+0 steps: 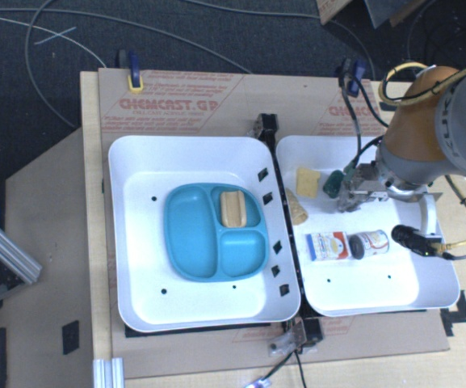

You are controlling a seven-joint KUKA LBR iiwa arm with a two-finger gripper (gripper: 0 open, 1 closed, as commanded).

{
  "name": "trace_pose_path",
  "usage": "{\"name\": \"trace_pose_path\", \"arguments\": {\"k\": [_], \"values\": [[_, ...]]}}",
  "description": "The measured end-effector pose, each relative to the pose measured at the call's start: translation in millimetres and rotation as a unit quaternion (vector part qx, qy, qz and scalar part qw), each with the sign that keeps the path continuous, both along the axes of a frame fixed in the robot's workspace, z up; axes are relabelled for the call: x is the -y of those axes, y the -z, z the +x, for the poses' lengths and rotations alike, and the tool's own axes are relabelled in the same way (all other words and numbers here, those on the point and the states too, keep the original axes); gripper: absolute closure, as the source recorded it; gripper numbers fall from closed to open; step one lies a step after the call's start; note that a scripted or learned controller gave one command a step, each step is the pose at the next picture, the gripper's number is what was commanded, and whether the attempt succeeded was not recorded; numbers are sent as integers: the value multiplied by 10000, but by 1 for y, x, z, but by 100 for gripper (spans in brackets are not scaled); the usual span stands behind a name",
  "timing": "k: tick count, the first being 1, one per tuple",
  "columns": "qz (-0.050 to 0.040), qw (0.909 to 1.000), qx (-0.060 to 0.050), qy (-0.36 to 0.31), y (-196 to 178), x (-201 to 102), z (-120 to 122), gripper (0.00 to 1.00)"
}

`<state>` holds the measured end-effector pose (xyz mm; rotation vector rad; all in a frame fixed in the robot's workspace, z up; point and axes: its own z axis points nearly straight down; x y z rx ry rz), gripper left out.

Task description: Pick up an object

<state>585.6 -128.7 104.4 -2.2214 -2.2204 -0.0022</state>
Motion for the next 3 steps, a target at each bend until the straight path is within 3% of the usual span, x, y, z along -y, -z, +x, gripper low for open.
{"name": "trace_pose_path", "arguments": {"k": [2, 3], "values": [[-15, 10000, 35, -10, -117, 7, 2, 100], [-11, 10000, 19, -7, -137, 7, 3, 100]]}}
